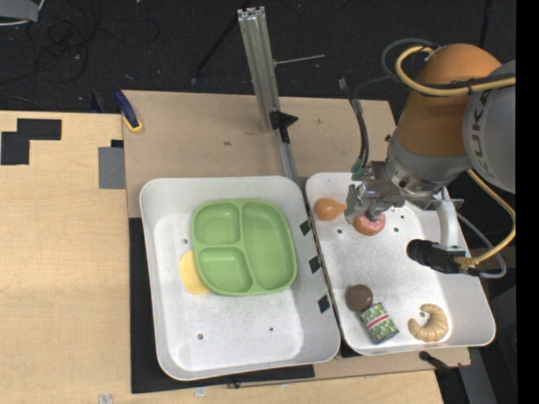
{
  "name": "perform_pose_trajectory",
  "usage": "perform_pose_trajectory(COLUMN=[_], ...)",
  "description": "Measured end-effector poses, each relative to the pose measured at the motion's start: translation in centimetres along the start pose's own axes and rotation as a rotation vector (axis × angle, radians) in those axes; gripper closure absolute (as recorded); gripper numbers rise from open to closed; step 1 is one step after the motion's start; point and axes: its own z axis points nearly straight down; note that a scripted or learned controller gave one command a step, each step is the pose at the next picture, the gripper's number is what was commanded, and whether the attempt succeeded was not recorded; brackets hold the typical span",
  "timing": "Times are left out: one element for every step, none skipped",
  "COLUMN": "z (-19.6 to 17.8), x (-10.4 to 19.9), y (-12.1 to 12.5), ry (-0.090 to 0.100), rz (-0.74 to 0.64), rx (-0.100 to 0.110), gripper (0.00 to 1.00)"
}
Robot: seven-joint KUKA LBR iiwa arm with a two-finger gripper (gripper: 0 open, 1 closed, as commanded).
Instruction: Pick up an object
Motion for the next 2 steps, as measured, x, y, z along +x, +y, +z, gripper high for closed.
perform_pose_trajectory(z=[1.5,0.9], x=[4.3,9.9], y=[-1.3,-3.1], ry=[0.000,0.000], rz=[-0.001,-0.003], rx=[0.000,0.000], gripper=[1.00,1.00])
